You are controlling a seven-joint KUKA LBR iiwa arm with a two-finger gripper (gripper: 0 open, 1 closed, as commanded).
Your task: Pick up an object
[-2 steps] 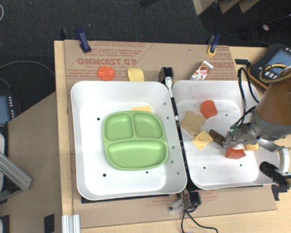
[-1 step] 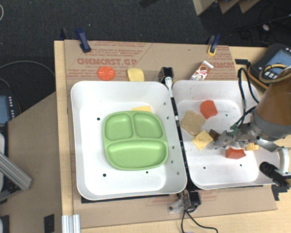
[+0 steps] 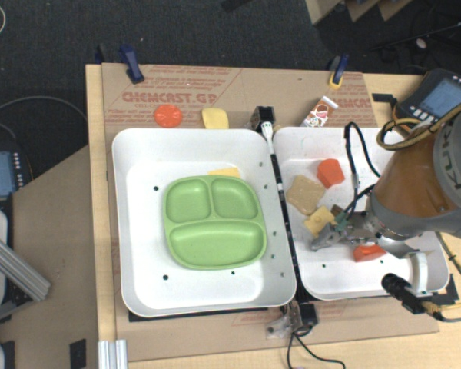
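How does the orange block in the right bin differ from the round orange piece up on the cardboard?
The orange block has a boxy shape with flat faces; the round orange piece is a flat disc. The block lies inside the right white bin; the disc lies outside both bins, on the brown cardboard behind the left one. Both are orange and small.

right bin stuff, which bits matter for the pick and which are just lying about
For the pick: pincer, yellow block, tan block, orange block, red piece.

Lying about: green tray, orange disc, yellow piece, packet.
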